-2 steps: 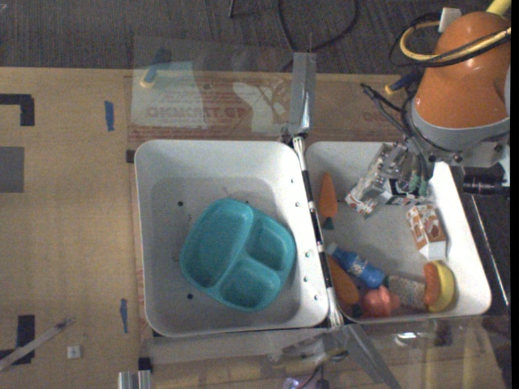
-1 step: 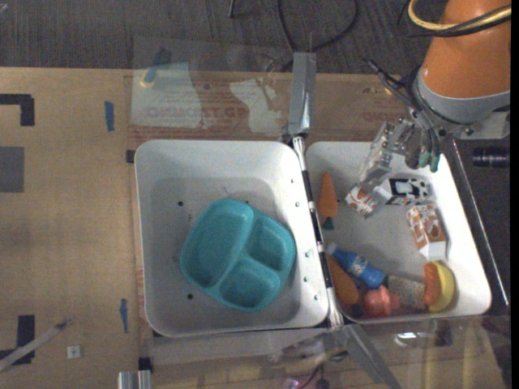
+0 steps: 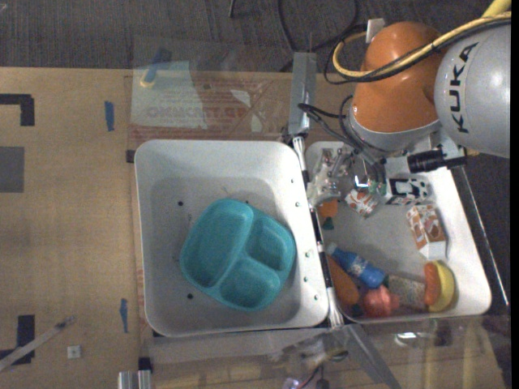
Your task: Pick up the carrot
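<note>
While the long orange carrot (image 3: 344,279) lies untouched along the left wall of the right white bin (image 3: 474,254), near its front, touching a blue bottle (image 3: 360,267) and a pinkish round item (image 3: 377,301), the gripper (image 3: 345,181) hangs over the bin's back left corner; its grip can't be made out. Approach step, probably. Next: travel forward along the wall, descend on carrot. Left bin (image 3: 158,177) holds a teal divided plate (image 3: 238,252).
</note>
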Robot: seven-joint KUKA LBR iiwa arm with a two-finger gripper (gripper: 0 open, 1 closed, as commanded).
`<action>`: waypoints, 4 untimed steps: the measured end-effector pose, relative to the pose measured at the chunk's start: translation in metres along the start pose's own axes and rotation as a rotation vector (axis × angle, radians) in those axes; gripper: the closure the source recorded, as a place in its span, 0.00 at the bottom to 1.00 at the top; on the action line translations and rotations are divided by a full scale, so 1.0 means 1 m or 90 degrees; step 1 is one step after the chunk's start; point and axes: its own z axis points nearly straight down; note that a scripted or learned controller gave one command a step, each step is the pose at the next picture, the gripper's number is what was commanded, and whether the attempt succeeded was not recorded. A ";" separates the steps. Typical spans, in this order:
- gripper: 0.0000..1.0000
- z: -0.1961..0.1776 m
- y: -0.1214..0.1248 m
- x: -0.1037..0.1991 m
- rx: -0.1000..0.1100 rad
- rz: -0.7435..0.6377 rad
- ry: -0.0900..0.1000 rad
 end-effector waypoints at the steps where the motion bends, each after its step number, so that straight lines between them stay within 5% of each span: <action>1: 0.00 0.000 0.000 0.000 0.000 0.000 -0.001; 2: 1.00 -0.012 0.000 -0.002 -0.002 0.002 -0.006; 3: 1.00 0.000 -0.079 0.048 0.001 0.002 0.000; 4: 1.00 -0.078 0.050 0.089 0.000 -0.070 -0.003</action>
